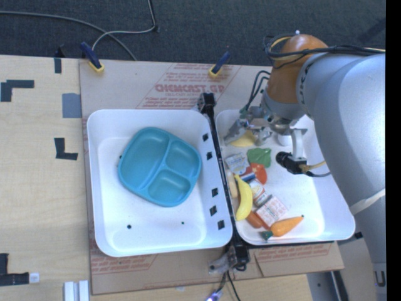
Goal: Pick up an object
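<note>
Plate (pixel 160 166), light blue plastic, three compartments, lies flat in the left shallow white bin (pixel 103 187), nearer its far side. Right shallow white bin (pixel 326 221) holds a cluster against its left wall: yellow banana (pixel 243 197) lengthwise by the divider, green pepper-shaped toy (pixel 259 156), red toy (pixel 257 172) just beside it, small printed packet (pixel 270 209), orange carrot (pixel 285 226) near the front rim. Grey arm with orange band (pixel 294 68) reaches in from the right; gripper (pixel 254 125) sits low over the bin's far left corner, above a yellow item (pixel 243 142); finger spacing cannot be made out
</note>
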